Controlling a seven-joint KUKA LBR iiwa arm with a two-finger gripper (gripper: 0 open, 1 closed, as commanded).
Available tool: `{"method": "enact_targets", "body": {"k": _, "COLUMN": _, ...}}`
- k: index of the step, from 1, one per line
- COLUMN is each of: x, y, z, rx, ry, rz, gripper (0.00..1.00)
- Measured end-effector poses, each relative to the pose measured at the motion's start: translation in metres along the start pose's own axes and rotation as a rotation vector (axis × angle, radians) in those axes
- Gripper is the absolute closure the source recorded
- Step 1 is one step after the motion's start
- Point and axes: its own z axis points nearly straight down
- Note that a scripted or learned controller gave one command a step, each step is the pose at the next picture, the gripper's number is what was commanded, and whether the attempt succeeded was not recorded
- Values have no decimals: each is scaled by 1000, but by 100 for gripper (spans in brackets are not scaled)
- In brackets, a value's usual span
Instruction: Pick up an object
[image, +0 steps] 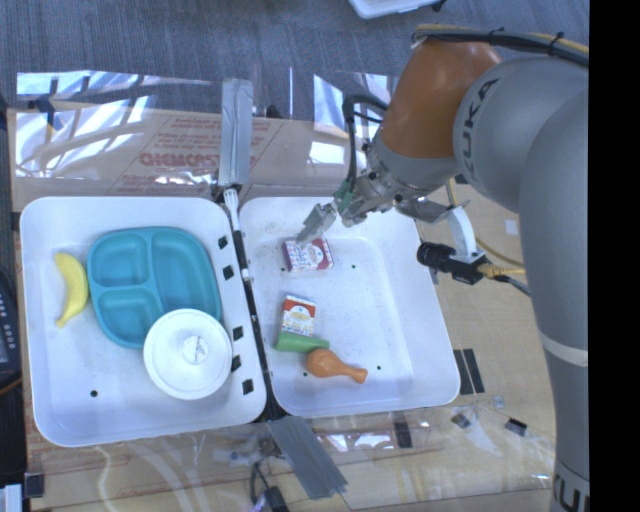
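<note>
In the right bin (410, 330) lie a small red and white carton (308, 256), a red and white box with a green end (298, 322), and an orange drumstick-shaped toy (335, 366). My gripper (318, 222) hangs low over the bin's far part, just above and right of the small carton, its tip close to the carton's top edge. Nothing shows between its fingers.
The left bin (40, 380) holds a yellow banana (70, 288), a teal divided tray (152, 282) and a white round lid (188, 352). The arm's grey body and orange band (440, 95) loom over the right bin's far right corner. A cardboard sheet (180, 155) lies behind the bins.
</note>
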Motion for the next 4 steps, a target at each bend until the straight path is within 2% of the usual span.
{"method": "enact_targets", "body": {"k": 1, "x": -6, "y": -3, "z": 86, "rx": 2, "ry": 1, "rz": 31, "gripper": 0}}
{"method": "enact_targets", "body": {"k": 2, "x": -18, "y": 4, "z": 129, "rx": -16, "ry": -8, "rz": 59, "gripper": 0}}
{"method": "enact_targets", "body": {"k": 3, "x": -19, "y": 5, "z": 117, "rx": -19, "ry": -11, "rz": 55, "gripper": 100}}
{"method": "enact_targets", "body": {"k": 4, "x": 36, "y": -63, "z": 36, "rx": -4, "ry": -1, "rz": 135, "gripper": 100}}
